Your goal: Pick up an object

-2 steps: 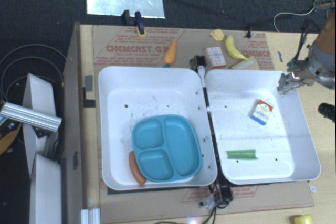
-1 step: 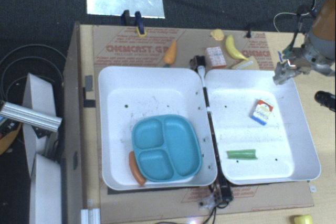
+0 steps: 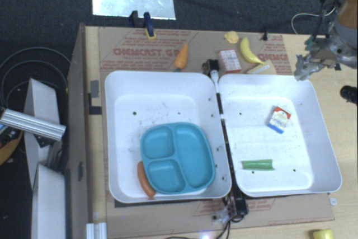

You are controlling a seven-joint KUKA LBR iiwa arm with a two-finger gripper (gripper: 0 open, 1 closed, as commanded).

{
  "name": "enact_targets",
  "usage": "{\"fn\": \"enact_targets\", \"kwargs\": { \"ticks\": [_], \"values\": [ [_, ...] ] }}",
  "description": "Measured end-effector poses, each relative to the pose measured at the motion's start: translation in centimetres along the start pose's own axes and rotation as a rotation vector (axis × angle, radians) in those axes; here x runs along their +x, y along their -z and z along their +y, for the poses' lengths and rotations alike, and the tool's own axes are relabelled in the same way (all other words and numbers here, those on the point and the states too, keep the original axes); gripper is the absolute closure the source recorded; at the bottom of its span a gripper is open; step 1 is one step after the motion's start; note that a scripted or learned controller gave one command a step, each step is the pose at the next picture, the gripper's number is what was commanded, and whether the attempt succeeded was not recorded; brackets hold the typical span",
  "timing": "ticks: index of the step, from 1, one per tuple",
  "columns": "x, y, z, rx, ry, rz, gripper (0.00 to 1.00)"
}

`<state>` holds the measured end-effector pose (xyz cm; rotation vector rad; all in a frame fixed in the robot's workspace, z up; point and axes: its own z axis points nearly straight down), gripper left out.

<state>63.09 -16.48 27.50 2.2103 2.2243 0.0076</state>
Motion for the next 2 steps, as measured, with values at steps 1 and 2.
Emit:
{"fn": "enact_targets", "kwargs": {
  "ticks": [1, 2],
  "values": [
    [-1.3, -1.4, 3.8, 0.003, -0.002, -0.002, 1.0],
    [0.2, -0.4, 3.8, 0.003, -0.001, -0.002, 1.0]
  ]
}}
